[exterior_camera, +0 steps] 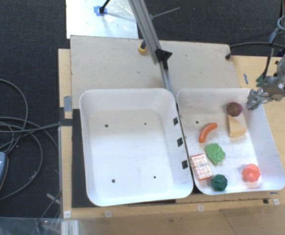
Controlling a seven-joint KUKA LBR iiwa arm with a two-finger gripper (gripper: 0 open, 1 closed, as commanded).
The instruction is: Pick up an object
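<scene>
The jaws (254,101) hung at the upper right rim of the right bin (272,146), and I could not tell whether they were released or clenched; nothing was seen between them. Just beside them lay the dark red round object (234,108), with the yellow wedge (236,127) directly below it. To do this step well, I think they should come down centred on the round object, clear of the wedge and rim.

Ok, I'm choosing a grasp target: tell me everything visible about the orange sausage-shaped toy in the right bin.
The orange sausage-shaped toy looks like smooth plastic, slightly curved with rounded ends. It lies flat on the floor of the right white bin, slanting from lower left to upper right, apart from the green leaf-shaped piece below it. Nothing touches it.
</scene>
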